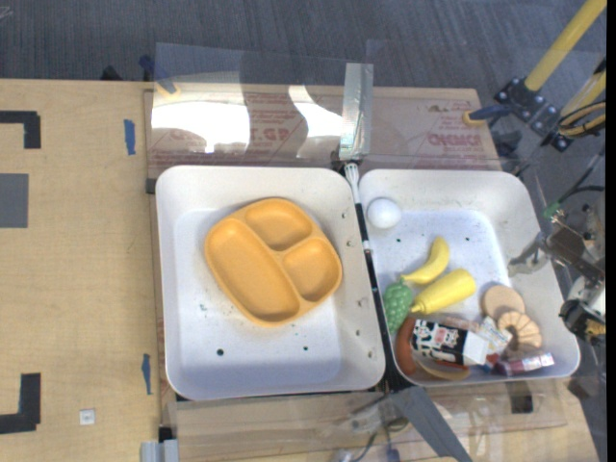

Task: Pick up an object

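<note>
We see a smooth, matt orange plastic divided plate [274, 259] in a speckled white plastic bin [183, 287] on the pale wooden table [77, 258].

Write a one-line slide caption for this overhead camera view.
Orange three-compartment plastic plate in the left white bin; yellow toy banana and small white ball among clutter in the right white bin.

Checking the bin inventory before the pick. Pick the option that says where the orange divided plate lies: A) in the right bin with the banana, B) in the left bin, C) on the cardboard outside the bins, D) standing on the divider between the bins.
B: the orange divided plate lies flat in the left bin, while the banana and the other small items sit in the right bin.
</note>
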Controlling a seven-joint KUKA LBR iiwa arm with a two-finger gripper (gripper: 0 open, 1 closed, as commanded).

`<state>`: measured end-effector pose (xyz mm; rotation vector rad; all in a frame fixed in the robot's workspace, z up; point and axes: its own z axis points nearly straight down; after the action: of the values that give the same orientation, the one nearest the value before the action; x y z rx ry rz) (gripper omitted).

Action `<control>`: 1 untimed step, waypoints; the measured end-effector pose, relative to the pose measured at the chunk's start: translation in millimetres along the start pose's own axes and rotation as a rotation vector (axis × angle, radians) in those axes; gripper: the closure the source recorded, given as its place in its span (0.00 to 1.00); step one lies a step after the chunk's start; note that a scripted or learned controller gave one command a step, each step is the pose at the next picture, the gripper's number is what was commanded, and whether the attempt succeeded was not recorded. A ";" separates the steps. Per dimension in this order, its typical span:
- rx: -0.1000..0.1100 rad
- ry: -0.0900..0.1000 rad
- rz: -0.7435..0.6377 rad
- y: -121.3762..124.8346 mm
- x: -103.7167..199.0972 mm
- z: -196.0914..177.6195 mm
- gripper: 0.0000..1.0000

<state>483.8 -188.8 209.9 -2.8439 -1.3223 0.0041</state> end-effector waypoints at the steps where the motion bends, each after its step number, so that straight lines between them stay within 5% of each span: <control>1: -0.008 0.000 -0.152 6.7 -13.4 -44.8 0.00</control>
<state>480.5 -203.6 254.7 -2.7416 -1.5378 -0.0025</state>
